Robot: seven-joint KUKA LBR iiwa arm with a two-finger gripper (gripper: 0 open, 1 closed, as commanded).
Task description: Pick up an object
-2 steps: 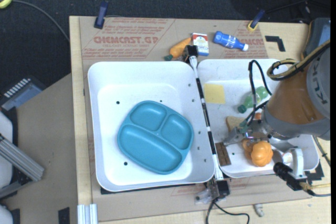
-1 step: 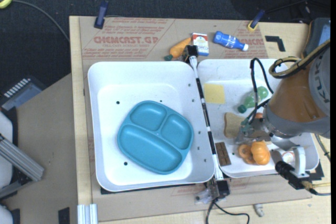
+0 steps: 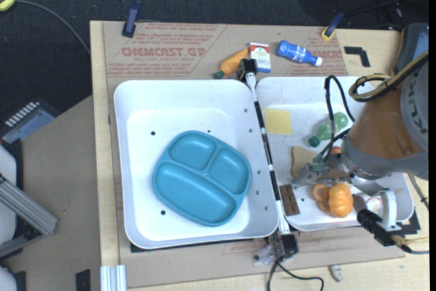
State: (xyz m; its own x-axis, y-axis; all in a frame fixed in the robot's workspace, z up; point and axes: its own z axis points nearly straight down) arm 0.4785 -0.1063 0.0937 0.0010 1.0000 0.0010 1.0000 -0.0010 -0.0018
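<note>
We look down at a slant on a bench [image 3: 170, 51] bearing two white bins side by side. The left bin [image 3: 136, 112] holds a blue tray [image 3: 201, 177] with three compartments, lying flat near the bin's middle.

The arm [image 3: 392, 126], grey with an orange band, reaches in from the right and comes down over the right bin [image 3: 286, 88]. Its gripper [image 3: 325, 170] is low in that bin's near half, just above a small clutter of objects.

In the right bin we see a pale yellow square [image 3: 278, 121] lying flat toward the far left, a green object [image 3: 330, 127] just beside the arm, a tan piece [image 3: 300, 159] to the left of the gripper, and an orange pumpkin [image 3: 338, 199] near the bin's near edge, just below the gripper. We cannot tell whether anything is between the gripper's tips.

On the bench beyond the bins lie an orange carrot [image 3: 234, 63], a small red and white carton [image 3: 259, 56] and a blue bottle [image 3: 298, 52] on its side.
</note>
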